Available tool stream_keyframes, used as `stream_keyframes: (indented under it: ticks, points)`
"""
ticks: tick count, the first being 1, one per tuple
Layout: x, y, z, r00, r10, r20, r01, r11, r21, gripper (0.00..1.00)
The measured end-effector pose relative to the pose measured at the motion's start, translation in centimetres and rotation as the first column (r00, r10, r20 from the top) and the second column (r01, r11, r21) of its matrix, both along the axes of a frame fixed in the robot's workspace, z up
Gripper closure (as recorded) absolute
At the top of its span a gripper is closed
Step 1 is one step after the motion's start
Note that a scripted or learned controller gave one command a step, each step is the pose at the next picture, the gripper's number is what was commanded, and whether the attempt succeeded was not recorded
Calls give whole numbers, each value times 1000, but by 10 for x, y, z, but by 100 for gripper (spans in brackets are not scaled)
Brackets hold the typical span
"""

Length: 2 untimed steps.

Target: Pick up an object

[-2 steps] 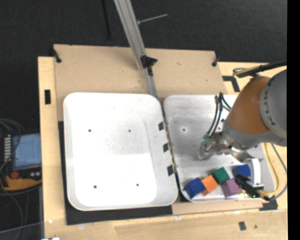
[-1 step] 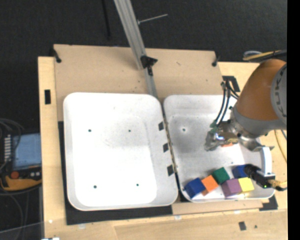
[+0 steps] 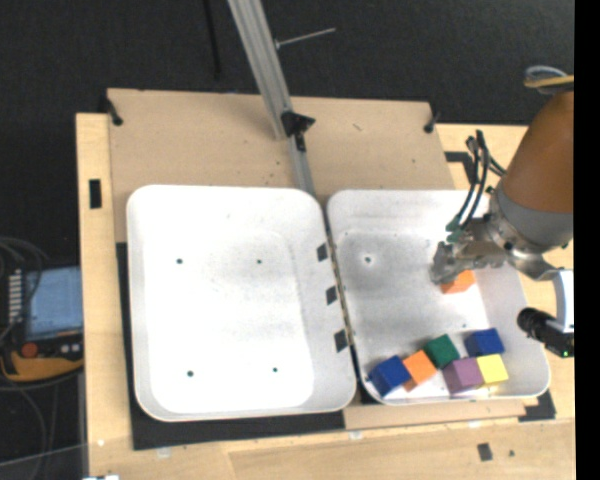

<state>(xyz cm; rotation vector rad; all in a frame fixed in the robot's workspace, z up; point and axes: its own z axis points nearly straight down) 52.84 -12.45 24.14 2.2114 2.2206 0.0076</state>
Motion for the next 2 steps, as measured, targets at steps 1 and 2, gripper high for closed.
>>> stream_keyframes:
  ticks: [1,2]
  points:
    - [1,-1,5,1000,3,-7,-3,1000,2,100]
    - [13,48,-5,1000,1,-9,-1,1000,2,100]
